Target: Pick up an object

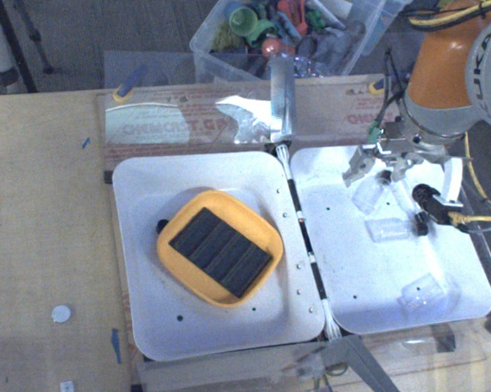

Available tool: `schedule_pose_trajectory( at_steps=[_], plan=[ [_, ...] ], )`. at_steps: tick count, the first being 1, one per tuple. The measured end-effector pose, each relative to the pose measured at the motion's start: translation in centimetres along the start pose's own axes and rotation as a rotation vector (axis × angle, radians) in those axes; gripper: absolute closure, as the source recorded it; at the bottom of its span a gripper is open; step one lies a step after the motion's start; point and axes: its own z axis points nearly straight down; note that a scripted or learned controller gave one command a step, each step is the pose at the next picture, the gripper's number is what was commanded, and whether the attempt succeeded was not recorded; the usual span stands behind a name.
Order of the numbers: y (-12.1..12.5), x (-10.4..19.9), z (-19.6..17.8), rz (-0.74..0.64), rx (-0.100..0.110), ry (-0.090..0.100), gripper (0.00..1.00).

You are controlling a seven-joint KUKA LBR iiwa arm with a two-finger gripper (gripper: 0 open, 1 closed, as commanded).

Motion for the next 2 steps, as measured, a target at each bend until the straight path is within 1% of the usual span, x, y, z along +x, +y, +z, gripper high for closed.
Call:
schedule_pose_trajectory(
  at_steps=[1,2],
  plan=[
    [-3.1,1.6,10.5,-0.17,-0.01,-0.001,0.0],
    [1.1,5.4,-2.6,-0.164,-0.005,-0.002,0.0]
  ],
)
